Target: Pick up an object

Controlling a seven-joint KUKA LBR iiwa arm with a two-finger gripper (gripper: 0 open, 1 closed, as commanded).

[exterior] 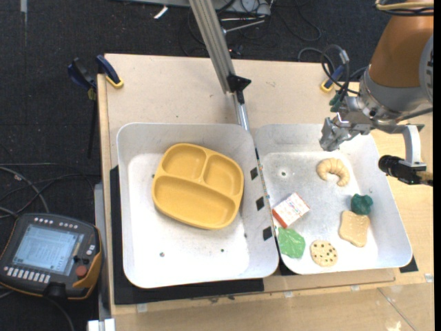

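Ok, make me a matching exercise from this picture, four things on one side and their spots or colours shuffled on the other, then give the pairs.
Things:
1. divided plate
2. croissant
3. cookie
4. small box

Descriptions:
A. white with red, near the left wall of the right bin
B. yellow, alone in the left bin
C. round with dark specks, at the right bin's near edge
D. curved and tan, just below the tool

Pairs: 1-B, 2-D, 3-C, 4-A
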